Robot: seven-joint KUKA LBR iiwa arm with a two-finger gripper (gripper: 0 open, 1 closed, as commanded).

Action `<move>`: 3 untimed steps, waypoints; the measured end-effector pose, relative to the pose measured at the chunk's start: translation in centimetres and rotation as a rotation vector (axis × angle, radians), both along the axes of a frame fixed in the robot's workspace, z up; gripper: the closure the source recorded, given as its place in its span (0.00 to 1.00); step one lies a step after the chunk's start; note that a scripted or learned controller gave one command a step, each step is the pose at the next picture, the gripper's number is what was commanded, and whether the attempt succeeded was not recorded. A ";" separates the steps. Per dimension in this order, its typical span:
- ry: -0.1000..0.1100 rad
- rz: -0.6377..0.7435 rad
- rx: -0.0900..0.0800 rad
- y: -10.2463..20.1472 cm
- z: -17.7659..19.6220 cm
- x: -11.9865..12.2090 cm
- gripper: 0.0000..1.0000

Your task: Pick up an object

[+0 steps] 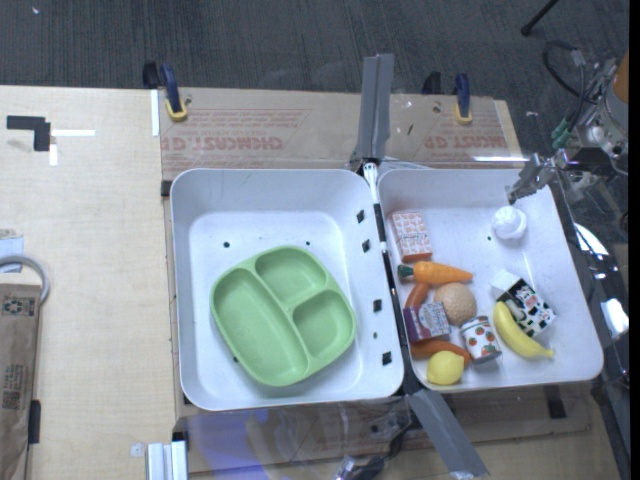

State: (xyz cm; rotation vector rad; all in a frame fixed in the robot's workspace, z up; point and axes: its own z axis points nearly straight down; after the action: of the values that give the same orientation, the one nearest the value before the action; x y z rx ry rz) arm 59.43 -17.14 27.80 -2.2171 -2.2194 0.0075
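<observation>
The right bin (470, 200) holds several toy foods. A pink carton (410, 234) lies at its left, with a carrot (441, 271) below it. Further down are a tan roll (457, 302), a red packet (432, 320), a small can (482, 340) and a lemon (446, 368). A banana (521, 334) and a black-and-white carton (529, 304) lie at the right. A small white object (510, 224) sits alone near the far right corner. My gripper (530, 177) hangs over the bin's far right rim, just above that white object and apart from it, with nothing seen in it.
The left bin (200, 218) carries a green divided plate (283, 314). A grey divider post (376, 108) rises between the bins at the back. Two blue-and-yellow clamps (172, 96) hold cardboard behind the bins. Cables and arm parts (600, 118) crowd the right edge.
</observation>
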 end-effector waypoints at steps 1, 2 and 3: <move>0.000 -0.010 0.001 -0.2 -16.4 1.2 0.00; -0.003 0.070 0.000 -3.7 -8.5 1.8 0.00; -0.002 0.085 0.002 0.5 -18.9 -4.0 0.00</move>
State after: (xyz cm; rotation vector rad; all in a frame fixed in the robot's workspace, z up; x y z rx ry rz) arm 55.46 -16.63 8.85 -2.1211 -2.3112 0.0037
